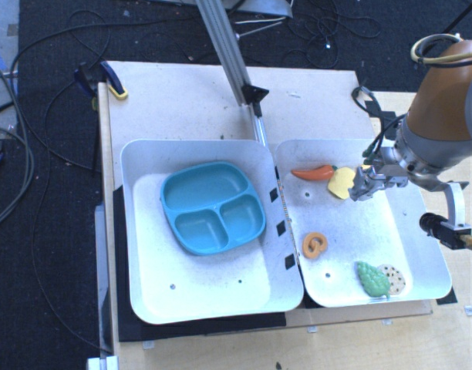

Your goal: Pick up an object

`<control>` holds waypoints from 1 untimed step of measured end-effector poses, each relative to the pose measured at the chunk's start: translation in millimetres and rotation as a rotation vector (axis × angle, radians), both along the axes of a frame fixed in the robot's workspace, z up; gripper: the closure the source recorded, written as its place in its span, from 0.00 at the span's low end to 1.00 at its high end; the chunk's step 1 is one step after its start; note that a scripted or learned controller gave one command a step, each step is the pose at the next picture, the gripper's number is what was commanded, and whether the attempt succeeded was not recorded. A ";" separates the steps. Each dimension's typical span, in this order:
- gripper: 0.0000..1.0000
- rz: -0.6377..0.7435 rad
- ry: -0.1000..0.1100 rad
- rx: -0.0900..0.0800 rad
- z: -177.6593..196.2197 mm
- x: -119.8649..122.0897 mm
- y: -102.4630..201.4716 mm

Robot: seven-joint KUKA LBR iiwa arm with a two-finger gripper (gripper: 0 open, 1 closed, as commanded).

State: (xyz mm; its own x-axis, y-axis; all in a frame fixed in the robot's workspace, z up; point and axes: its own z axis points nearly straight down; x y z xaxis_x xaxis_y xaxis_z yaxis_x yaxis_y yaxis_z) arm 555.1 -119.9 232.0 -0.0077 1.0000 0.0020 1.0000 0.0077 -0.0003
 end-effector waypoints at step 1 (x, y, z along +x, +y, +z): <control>1.00 0.000 0.001 0.000 -10.4 2.9 50.8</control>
